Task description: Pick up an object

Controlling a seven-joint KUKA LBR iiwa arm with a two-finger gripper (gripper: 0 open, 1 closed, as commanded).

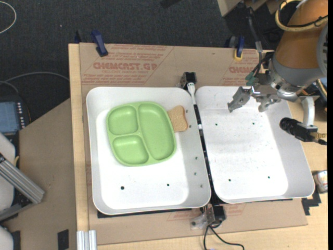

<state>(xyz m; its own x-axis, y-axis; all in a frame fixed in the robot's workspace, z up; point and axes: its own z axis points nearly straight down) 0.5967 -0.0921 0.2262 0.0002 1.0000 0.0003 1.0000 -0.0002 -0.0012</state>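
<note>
Two white bins side by side on the bench. Left bin (pixel 104 191) holds a green divided plate (pixel 140 133) in its upper half, with a tan slice of bread (pixel 178 119) touching the plate's rim at about 2 o'clock, close to the bin's right wall. Right bin (pixel 260 176) has only dark specks on its floor.

Arm (pixel 299 46) comes in from 2 o'clock. Gripper (pixel 252 100) hangs over the right bin's top edge, around 12 o'clock of that bin. Fingers (pixel 235 102) look spread apart, nothing between them.

Progress: nothing picked yet, judging by the bare gripper. The pickable things, plate and bread, both sit in the left bin, well apart from the gripper, roughly at its 9 o'clock. Left to do: travel across the divider, descend, close on one item, lift. Bread looks the easier grab; the plate is broad and flat.
</note>
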